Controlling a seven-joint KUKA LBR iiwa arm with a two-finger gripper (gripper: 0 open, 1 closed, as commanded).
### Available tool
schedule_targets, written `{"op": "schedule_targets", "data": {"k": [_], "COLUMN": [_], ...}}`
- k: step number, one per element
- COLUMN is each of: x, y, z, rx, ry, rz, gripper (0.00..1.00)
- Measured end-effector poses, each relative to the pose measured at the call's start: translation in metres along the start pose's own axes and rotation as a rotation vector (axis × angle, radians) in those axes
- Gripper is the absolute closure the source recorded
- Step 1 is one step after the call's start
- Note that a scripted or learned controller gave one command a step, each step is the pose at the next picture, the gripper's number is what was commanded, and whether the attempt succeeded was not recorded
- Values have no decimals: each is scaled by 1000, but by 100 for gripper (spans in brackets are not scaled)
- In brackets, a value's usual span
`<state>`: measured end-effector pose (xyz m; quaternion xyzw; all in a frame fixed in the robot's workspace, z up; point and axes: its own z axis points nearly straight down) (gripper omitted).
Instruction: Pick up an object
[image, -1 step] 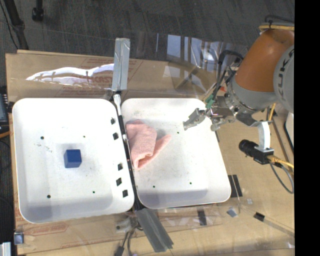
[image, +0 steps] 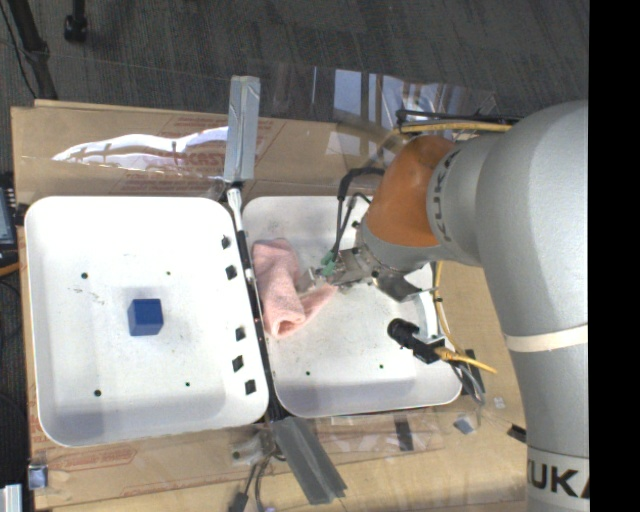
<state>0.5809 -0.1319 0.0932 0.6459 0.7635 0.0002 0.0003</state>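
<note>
Where gripper (image: 335, 272) reaches, pink cloth (image: 282, 287) alongside.

the arm (image: 520, 200) hides the right bin's (image: 340, 395) far corner; gripper (image: 335, 268) too small to read

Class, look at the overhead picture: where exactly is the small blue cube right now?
The blue cube lies alone in the left white bin, on its floor left of centre, well apart from the pink cloth in the right bin.

Two white bins (image: 60, 300) on cardboard-covered bench (image: 120, 130)
</note>
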Motion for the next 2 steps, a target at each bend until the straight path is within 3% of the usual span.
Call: {"op": "schedule_targets", "data": {"k": [1, 2], "x": [0, 31], "y": [0, 26], "z": [-10, -191], "rx": [2, 2], "ry": [1, -1], "rz": [-5, -80], "gripper": [100, 100]}}
